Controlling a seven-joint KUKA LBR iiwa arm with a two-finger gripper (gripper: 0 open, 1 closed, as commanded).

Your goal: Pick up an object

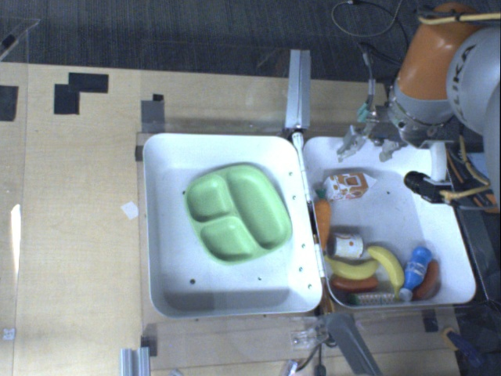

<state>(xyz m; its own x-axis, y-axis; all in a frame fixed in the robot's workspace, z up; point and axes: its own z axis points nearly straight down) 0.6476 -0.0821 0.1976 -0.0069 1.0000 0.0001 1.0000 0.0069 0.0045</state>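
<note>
Light is bright and even from above. The white bins (227,296) glare slightly, shadows are soft, and the whole picture is a little blurry.

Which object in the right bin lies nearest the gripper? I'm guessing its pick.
The flat white-and-orange packet, alone in the bin's upper part just below the gripper; the yellow banana and the rest crowd the lower edge.
</note>
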